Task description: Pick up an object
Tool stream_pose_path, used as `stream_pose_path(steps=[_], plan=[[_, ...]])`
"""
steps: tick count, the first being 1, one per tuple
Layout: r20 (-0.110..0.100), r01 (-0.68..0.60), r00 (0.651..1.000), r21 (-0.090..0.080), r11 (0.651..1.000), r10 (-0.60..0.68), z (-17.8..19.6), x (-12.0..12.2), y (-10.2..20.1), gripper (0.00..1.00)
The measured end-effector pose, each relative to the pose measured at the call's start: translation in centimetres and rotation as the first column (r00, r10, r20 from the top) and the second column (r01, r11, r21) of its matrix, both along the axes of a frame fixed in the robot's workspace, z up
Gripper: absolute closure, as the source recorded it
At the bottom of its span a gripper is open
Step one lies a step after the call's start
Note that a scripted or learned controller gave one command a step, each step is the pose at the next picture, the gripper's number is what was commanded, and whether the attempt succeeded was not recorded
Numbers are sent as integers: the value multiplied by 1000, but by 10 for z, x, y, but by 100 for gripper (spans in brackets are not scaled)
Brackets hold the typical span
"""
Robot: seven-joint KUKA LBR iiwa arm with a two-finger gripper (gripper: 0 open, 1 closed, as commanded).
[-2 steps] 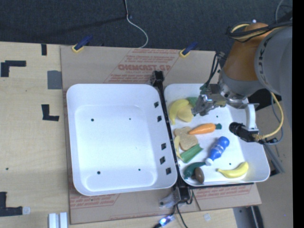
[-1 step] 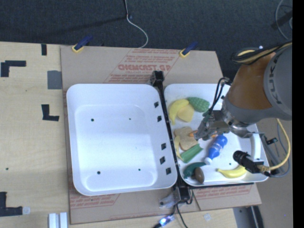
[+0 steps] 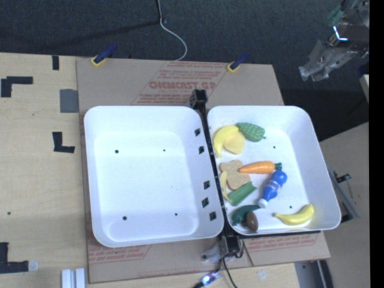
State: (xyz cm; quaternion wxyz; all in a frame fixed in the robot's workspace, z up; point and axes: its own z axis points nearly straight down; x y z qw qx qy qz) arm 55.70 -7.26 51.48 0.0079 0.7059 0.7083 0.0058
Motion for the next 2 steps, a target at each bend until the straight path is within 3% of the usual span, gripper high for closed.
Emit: stream_pose_path(steps=[1, 2], plan=[[-15, 1, 1000, 3, 1000, -1, 23, -76, 17, 100], [-20, 0, 1000, 3, 1000, 0, 20, -73, 48, 100]])
